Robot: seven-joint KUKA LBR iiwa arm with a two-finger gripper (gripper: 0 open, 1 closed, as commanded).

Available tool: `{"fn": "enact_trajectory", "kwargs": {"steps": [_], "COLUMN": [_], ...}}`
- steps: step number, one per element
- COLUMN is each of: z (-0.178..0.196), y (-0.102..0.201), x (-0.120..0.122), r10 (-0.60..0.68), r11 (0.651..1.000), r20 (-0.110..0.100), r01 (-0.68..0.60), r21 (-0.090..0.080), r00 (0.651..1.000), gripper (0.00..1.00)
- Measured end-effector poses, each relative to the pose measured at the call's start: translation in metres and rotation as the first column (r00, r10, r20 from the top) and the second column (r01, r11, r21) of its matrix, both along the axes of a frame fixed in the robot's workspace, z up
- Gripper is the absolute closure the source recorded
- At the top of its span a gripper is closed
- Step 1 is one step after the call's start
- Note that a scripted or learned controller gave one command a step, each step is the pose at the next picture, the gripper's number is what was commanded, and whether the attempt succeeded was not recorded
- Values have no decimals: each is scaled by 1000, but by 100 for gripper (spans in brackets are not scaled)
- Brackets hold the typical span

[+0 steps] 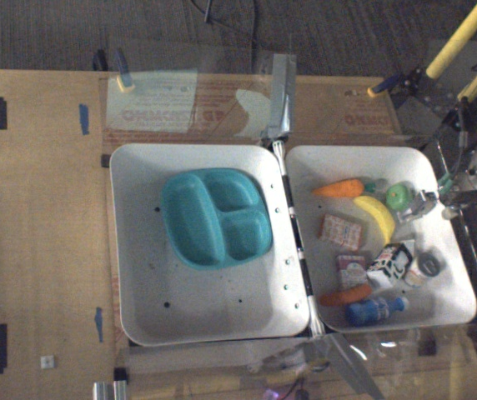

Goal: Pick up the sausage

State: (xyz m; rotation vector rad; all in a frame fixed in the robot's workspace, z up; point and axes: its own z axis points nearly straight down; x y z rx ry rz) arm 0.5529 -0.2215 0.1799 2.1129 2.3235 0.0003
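From where I stand the two white bins sit side by side; the left bin (138, 307) carries just a teal divided plate (216, 217), set there, I would guess, as somewhere to drop things; the right bin (455, 302) is the crowded one, a jumble of toy food meant to make picking hard; the sausage (346, 295) lies near that bin's front edge, a reddish-orange link on its side, close by a blue bottle (374, 310) and just below a small pink packet (351, 269); a carrot (338, 189) of much the same colour rests toward the back, beside a banana (376, 217) and a green round piece (398, 195), which looks like an easy mix-up; a black-and-white carton (390, 265) leans between them; the gripper (426, 203) hangs over the bin's right side, well apart from the sausage; whether it is released or clenched I cannot tell; nothing seems to be in it; I judge the pick not yet begun
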Motion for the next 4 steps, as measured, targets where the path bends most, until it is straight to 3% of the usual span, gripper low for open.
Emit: {"fn": "enact_trajectory", "kwargs": {"steps": [1,2,3,4], "z": [-90,-79,-88,-87], "y": [32,29,92,95], "x": [-73,-73,-69,-67], "r10": [-155,-162,19,203], "r11": [988,987,1000,979], "r20": [0,5,17,18], "r01": [155,162,-18,-203], "r21": [1,-2,-7,-10], "r00": [988,987,1000,979], "gripper": [0,100,100,100]}}
